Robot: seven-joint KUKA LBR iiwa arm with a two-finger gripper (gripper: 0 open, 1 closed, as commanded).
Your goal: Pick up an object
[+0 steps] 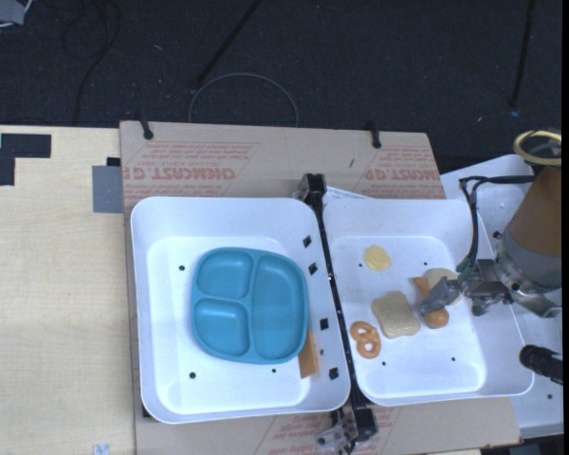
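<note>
Your pincer sits low in the right bin, reaching in from its right side, and you cannot tell from this slanted view whether it has anything in its grip. Its grey tip lies among a small cluster of food pieces: an orange piece touches it just below, and a pale tan piece shows just above. Just to the left of the tip lies a beige bread slice, close beside it. Further left and lower you see a pretzel, near the slice. A yellow piece lies apart, up and to the left of the tip. In the left bin a blue divided plate rests, with a thin brown strip at its lower right edge. Both bins stand on a cardboard sheet on the table.
</note>
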